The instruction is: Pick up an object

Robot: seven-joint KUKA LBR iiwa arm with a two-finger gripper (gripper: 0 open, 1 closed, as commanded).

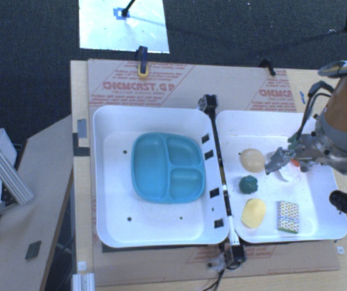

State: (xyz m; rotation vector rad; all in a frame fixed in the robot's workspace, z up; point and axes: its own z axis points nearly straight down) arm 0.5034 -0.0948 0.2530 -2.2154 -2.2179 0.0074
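Two-finger metal gripper (276, 162) hovering in the right white bin (327, 226), nothing seen between its tips; spread or pressed together, impossible to tell. Just beside it: pale cream egg-shaped object (252, 159). Below: dark teal bumpy ball (249, 184), yellow rounded lump (254, 212), patterned small box (287, 216). Blue divided plate (167, 167) in the left white bin (109, 223). Best lowered straight over the cream one, centred before closing.

Blue divided plate (167, 167) in left bin (109, 180), gripper (277, 162) over right bin (318, 229)
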